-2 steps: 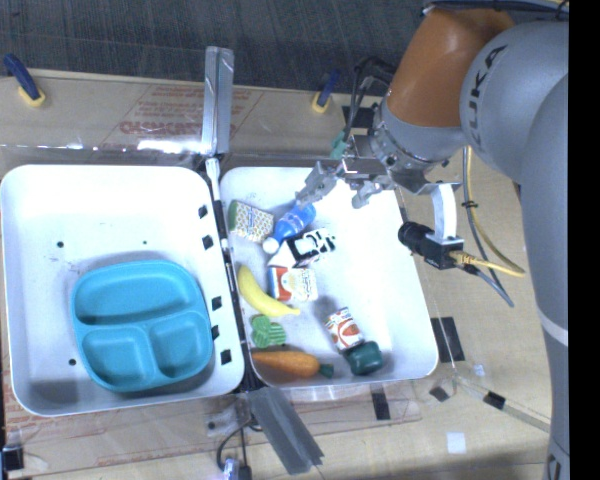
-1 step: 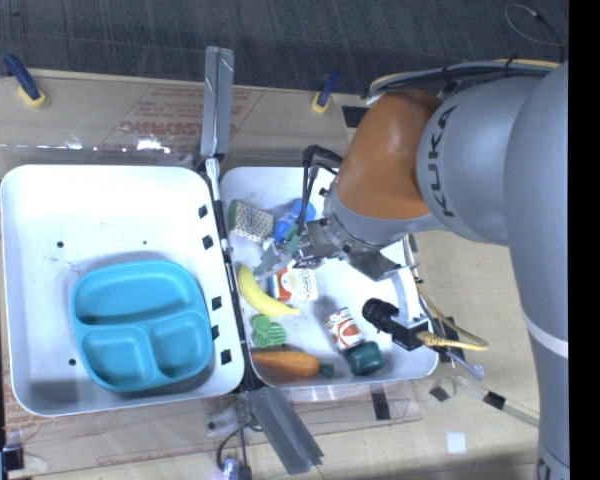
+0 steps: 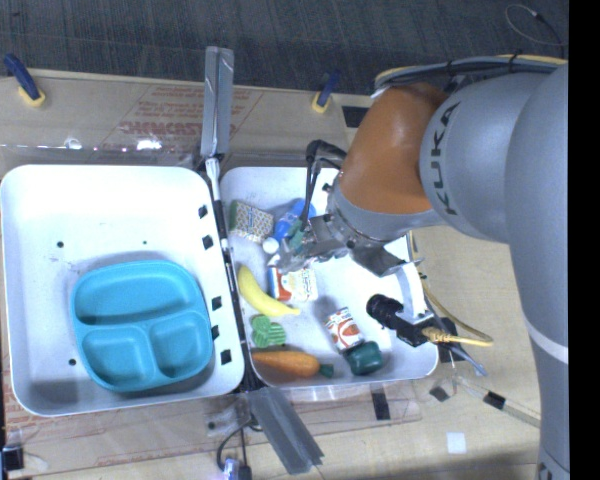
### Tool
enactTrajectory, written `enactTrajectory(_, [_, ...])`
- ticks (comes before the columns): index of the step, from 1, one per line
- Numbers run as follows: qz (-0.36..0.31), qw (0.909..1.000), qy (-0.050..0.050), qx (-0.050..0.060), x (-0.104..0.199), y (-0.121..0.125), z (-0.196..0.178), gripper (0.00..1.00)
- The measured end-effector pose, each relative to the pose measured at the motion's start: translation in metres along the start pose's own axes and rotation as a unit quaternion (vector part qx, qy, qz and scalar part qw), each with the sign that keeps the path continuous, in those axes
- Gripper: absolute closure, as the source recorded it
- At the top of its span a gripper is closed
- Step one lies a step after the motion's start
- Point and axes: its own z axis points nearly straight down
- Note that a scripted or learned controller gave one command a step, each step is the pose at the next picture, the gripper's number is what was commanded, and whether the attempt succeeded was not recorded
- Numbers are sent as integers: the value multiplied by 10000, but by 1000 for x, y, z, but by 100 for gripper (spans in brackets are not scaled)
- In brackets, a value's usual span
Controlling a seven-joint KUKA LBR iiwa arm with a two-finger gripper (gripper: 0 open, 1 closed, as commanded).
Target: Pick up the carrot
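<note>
Well, the carrot (image 3: 286,364) lies at the near edge of the right bin (image 3: 417,373), close to the corner by the divider between the two bins, stretched roughly crosswise with its green top pointing toward a small green-capped bottle (image 3: 354,341). It looks like a toy piece — probably light, stiff and smooth, so it may roll or skid if nudged from one side. My guess is that the best hold is across the thick orange middle, squeezing on its narrow width rather than along its length, and the bin wall just beside it leaves little room on that side. A green piece (image 3: 268,333) sits touching or nearly touching it from above, and a banana (image 3: 259,295) lies just beyond. The tool (image 3: 298,240) hangs over the far half of the same bin, among a blue item (image 3: 291,214) and a white carton (image 3: 296,285), well apart from the carrot. Whether it is spread or pressed together I cannot tell — the wrist and clutter mask it — and nothing is plainly gripped. The left bin (image 3: 30,208) holds a blue sectioned tray (image 3: 140,323).
</note>
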Motion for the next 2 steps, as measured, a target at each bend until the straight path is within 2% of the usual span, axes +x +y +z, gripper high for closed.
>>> enactTrajectory(1, [805,9968,1,-9,-21,44,14,100])
enactTrajectory(2, [806,9967,1,-10,-21,45,14,0])
